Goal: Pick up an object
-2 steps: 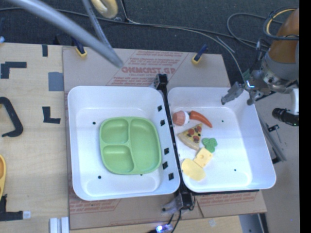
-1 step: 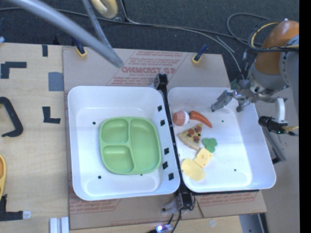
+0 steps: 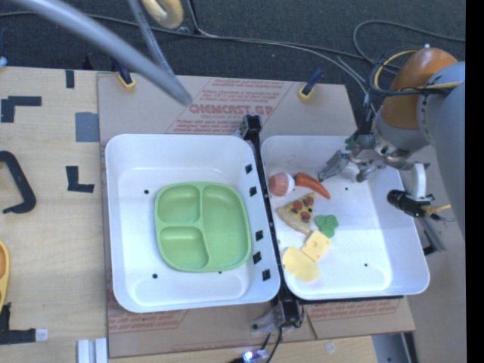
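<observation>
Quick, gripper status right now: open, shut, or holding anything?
Gripper: open, holding nothing; it sits over the right bin, just right of the carrot.

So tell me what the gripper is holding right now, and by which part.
Nothing is held. The gripper hangs over the right bin, just right of the carrot, with no object between its fingers. The toy food lies loose on the bin floor.
</observation>
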Robot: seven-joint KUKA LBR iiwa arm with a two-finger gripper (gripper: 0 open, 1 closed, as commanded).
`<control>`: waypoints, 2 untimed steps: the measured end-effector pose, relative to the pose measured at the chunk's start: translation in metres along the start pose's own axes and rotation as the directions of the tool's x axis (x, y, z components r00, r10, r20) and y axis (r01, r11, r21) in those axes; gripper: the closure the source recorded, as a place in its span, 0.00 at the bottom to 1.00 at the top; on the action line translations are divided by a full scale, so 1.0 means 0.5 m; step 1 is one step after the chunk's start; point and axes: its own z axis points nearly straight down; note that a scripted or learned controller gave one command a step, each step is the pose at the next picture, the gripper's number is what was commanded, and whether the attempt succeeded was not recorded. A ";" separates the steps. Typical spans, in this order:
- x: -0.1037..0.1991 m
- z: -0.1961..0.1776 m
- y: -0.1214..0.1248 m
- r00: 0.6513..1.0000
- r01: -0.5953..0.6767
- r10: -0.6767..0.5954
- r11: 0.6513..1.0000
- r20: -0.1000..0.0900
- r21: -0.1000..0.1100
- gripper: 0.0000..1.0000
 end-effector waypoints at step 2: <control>0.008 -0.113 0.010 1.000 0.000 0.000 1.000 -0.002 -0.007 1.00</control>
